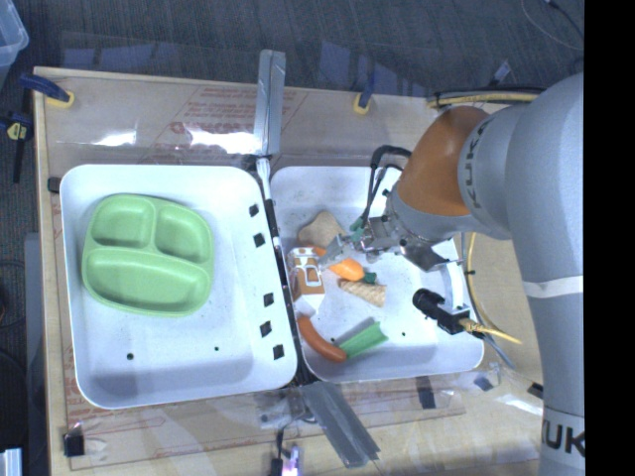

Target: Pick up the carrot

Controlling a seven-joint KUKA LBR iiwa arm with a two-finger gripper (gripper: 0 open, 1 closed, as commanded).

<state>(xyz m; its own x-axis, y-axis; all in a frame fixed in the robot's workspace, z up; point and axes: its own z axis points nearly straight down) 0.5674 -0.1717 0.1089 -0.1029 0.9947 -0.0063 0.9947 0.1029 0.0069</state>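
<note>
Carrot (346, 269): small, bright orange, wedge-shaped, lying near the middle of the right bin (437, 360). Touching its lower right, a tan ridged cone (363, 290); left, a small orange-and-white pack (306, 270); above left, a beige lump (320, 229); below, a sausage (319, 340) and a green stick (362, 340). Gripper (363, 240) just above right of the carrot; cannot tell its state. Bare bin floor right of the carrot. Left bin (149, 365), well left, holds a green divided plate (147, 254).
</note>
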